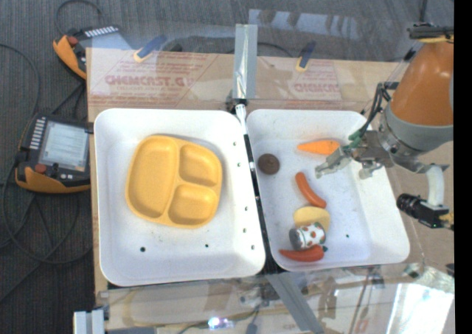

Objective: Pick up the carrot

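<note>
Camera view: gripper [344, 161], fingers apart, hovers just beside the carrot [318, 147]; it should straddle its thick middle before closing.

Arm [424, 96] comes in from the right edge, orange band topmost, grey wrist below it. Gripper [341, 163] points left and slightly near, low over the right side of the scene. One slim finger [332, 165] sticks out left; jaw spacing not readable from this angle. Nothing visibly between them.
</note>
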`<action>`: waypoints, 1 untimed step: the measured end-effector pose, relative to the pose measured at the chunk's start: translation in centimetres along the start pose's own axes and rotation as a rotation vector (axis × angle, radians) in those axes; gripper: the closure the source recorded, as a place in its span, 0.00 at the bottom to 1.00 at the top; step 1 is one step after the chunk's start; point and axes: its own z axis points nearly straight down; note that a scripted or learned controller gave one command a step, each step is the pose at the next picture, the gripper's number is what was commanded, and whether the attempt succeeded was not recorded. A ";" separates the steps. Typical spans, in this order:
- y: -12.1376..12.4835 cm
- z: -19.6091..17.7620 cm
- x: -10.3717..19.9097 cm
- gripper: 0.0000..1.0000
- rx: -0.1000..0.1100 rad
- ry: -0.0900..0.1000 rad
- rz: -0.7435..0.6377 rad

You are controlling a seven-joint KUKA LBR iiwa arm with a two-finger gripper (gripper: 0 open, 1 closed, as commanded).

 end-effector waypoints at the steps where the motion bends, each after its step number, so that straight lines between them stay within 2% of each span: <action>1: 9.9 -0.7 -5.7 0.00 -0.002 -0.003 -0.436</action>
